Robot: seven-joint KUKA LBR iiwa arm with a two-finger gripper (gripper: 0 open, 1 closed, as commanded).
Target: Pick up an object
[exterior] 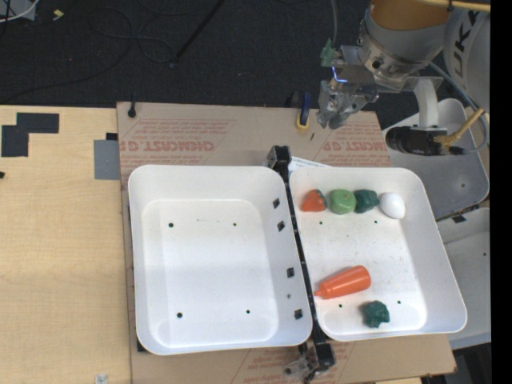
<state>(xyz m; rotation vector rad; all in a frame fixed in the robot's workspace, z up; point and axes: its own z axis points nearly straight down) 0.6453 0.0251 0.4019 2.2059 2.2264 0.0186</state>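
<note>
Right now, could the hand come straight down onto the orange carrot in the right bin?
Probably yes. The carrot lies alone on the bin floor, apart from the dark green piece; the hand hangs beyond the bin's far rim.

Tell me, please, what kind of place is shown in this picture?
Probably a robotics lab test bench: a robot arm hangs over two white bins, one holding small toy-like objects such as an orange carrot, with loose cables behind.

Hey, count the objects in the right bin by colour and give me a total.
Orange: 2, rounded orange piece, orange carrot-shaped piece
Green: 3, light green round piece, dark green lump, dark green lump
White: 1, white egg-shaped piece
Total: 6
</note>
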